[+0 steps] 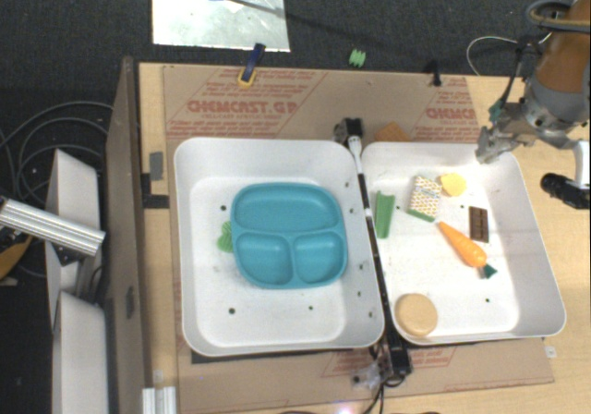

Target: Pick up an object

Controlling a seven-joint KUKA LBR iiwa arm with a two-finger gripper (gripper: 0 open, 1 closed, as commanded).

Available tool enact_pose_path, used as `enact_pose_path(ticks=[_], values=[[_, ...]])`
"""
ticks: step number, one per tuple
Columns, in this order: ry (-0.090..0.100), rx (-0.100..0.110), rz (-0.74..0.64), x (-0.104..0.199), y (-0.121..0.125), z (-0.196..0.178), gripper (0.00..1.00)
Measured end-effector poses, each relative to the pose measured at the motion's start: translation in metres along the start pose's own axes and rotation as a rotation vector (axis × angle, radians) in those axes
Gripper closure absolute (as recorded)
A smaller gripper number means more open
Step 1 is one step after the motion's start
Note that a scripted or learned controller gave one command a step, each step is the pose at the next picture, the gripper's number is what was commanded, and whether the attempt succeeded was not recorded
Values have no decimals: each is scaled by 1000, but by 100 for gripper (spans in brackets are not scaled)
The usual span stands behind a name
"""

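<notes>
From the upper right of the frame my gripper hangs over the right bin's far rim, whether its fingers are released I cannot tell, so I would descend squarely over the orange carrot at the bin's middle.

Left bin: divided tray sitting at centre, leafy piece lying against the tray's left edge. Right bin: stick lying near the left wall; patterned block touching disc at rear; bar right of carrot; round cookie resting at front.
</notes>
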State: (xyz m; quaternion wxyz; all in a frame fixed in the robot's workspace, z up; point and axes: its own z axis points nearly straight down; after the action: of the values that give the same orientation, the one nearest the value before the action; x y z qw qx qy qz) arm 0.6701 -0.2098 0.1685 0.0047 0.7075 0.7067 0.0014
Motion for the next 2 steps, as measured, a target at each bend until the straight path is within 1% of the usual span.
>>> enact_pose_path(ticks=[1, 2], values=[[3, 5, -4, 3, -1, 4, 0], [5, -2, 0, 46, -69, 82, 0]])
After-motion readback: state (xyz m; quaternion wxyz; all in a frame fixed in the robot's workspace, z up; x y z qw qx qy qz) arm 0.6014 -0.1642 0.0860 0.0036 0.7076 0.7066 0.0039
